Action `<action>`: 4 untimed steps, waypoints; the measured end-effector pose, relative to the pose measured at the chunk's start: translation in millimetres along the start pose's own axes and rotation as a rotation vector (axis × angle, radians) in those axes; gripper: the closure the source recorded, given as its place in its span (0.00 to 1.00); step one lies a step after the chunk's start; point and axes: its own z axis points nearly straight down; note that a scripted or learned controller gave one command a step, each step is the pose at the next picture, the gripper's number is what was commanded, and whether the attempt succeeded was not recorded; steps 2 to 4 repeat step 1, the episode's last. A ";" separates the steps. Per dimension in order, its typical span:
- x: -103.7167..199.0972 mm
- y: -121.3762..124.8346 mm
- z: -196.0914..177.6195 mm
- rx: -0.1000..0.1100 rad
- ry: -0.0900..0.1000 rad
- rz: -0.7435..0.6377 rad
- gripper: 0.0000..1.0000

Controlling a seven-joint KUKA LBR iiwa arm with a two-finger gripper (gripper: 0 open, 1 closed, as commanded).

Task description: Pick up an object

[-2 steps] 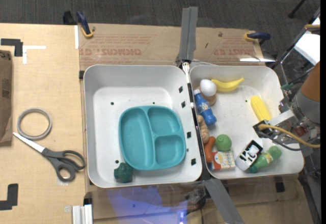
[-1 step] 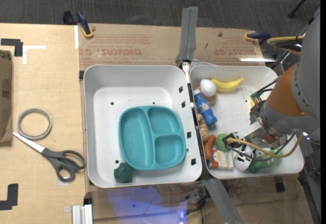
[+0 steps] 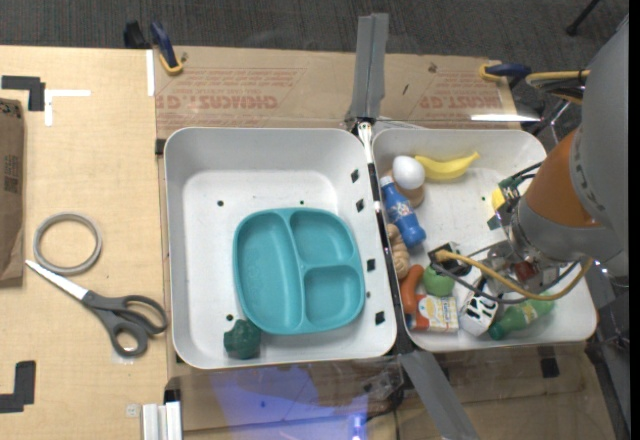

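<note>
Beside the white egg (image 3: 407, 171) lies a curved yellow banana (image 3: 447, 165); finger state unclear.

A yellow banana (image 3: 447, 165) lay near the right bin's (image 3: 470, 133) far edge, a white egg (image 3: 407, 171) just beside it. A blue bottle (image 3: 401, 213) lay along the left wall, more toys crowding the near edge.

Glossy teal plastic tray (image 3: 298, 270), smooth white plastic bins (image 3: 190, 228), matt wooden bench (image 3: 80, 158)
</note>
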 end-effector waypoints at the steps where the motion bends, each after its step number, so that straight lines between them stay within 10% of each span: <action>1: 1.1 -6.7 0.0 -0.015 0.001 0.008 1.00; 4: 1.1 -6.7 0.0 -0.015 0.001 0.008 1.00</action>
